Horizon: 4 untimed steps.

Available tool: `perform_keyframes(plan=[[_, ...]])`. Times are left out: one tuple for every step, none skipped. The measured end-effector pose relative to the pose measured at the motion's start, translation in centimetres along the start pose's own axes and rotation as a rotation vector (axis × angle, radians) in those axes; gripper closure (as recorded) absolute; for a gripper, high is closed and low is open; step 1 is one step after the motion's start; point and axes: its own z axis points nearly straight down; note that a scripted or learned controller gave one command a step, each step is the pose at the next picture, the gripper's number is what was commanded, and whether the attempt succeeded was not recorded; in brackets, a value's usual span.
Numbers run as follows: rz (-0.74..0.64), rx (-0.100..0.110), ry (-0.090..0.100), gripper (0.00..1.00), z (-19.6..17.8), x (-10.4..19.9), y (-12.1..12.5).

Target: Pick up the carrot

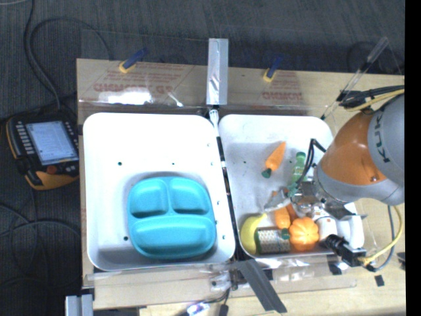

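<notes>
The counter (99, 78) carried two shallow white bins side by side, the left bin (105, 176) and the right bin (247, 137). One grey arm (368, 157) with an orange band reached in from the right over the right bin. One blue divided tray (172, 217) lay in the left bin toward its near side. In the right bin's near corner sat a cluster: one yellow round fruit (248, 232), one small orange pumpkin (304, 233), one grey grater-like piece (271, 241) and one smaller orange piece (283, 217). The pincer (299, 196) hung low just above that cluster, and whether it was clenched or released could not be told. One carrot (275, 158) lay on the bare floor of the right bin, toward its far middle, its long axis running on a diagonal, the orange tip pointing up and right toward the far wall, the green stem end pointing down and left. It lay apart from the pincer, up and to the left of it, untouched. A slim green item (299, 164) lay between carrot and arm.
</notes>
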Motion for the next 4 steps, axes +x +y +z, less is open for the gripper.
perform_keyframes(plan=[[-0.257, 0.026, 0.005, 0.00, -5.4, -3.3, 6.3], [-0.172, 0.026, 0.001, 0.00, -9.8, -7.4, 2.1], [-0.507, 0.024, 0.006, 0.00, -13.4, -6.7, -0.5], [-0.665, 0.024, 0.012, 0.00, -0.4, -2.1, 0.6]])
